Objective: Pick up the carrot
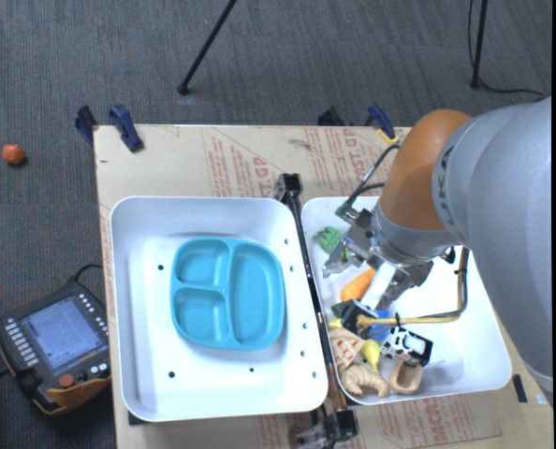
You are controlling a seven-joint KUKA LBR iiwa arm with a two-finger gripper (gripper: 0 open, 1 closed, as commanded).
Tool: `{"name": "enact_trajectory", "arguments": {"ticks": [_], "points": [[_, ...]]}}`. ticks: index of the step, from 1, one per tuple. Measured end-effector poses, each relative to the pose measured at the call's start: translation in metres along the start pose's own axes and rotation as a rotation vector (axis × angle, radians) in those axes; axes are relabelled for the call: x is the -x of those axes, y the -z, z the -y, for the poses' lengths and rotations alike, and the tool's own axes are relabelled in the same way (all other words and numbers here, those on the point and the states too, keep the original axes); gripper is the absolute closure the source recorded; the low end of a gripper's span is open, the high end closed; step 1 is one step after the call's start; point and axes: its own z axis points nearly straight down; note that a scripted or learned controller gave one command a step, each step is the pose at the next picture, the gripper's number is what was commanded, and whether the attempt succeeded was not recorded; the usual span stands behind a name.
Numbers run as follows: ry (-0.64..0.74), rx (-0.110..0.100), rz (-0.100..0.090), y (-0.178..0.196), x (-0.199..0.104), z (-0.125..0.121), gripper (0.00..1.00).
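The arm (484, 185) enters from three o'clock and bends down over the right bin (484, 354), its orange band (418, 181) sitting above the wrist at about the bin's twelve o'clock. The gripper (376, 283) hangs low over the left half of that bin, and how its grip stands cannot be told, since the wrist body and the clutter beneath hide the tips. The carrot (357, 284), a short orange piece, lies in the right bin toward nine o'clock, just beside the gripper on its left and possibly touching it; whether it is gripped cannot be made out. A green toy (329, 239) lies at the bin's ten o'clock, near the wall shared with the left bin (133, 344). Toward six o'clock a heap of small things crowds together: a black-and-white cow figure (409, 346), a croissant (362, 379) and a waffle-like piece (345, 351). In the left bin a blue divided plate (229, 293) rests flat at the centre. Outside the bench, a teach pendant (53, 344) lies on the carpet at eight o'clock, and a small orange ball (14, 153) at ten o'clock.
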Motion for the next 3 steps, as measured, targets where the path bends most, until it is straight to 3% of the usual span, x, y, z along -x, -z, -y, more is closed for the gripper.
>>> {"name": "enact_trajectory", "arguments": {"ticks": [1,2,3], "points": [[-0.061,0.000,0.000,0.000,0.025,0.005,0.00],[0.063,0.001,-0.001,-0.088,0.073,-0.035,0.00],[0.130,0.003,-0.002,0.002,-0.015,-0.057,0.00]]}}
